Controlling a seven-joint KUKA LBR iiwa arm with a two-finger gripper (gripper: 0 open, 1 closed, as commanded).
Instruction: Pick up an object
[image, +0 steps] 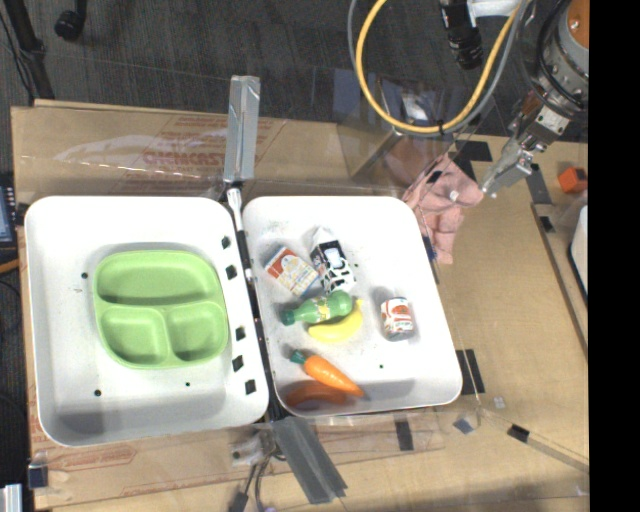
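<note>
Gripper (497, 177) up at far right, outside right bin (425, 300), above pink cloth (443, 205) on bench. Open or closed: can't tell, too small.

Nearest pick in right bin: small can (397, 317), red/white label, lying alone nr right wall. Prob. light, stiff, smooth, may roll; take across the body.

Others clustered mid-bin: milk carton (333, 260) and snack box (290, 271) touching; green bottle (314, 309) against banana (338, 327); carrot (328, 373) nr front wall.

Left bin (60, 300) holds green divided tray (160, 307).

floor: dark carpet (150, 40) | bench: brown cardboard top (500, 290) | light: even, soft shadows
</note>
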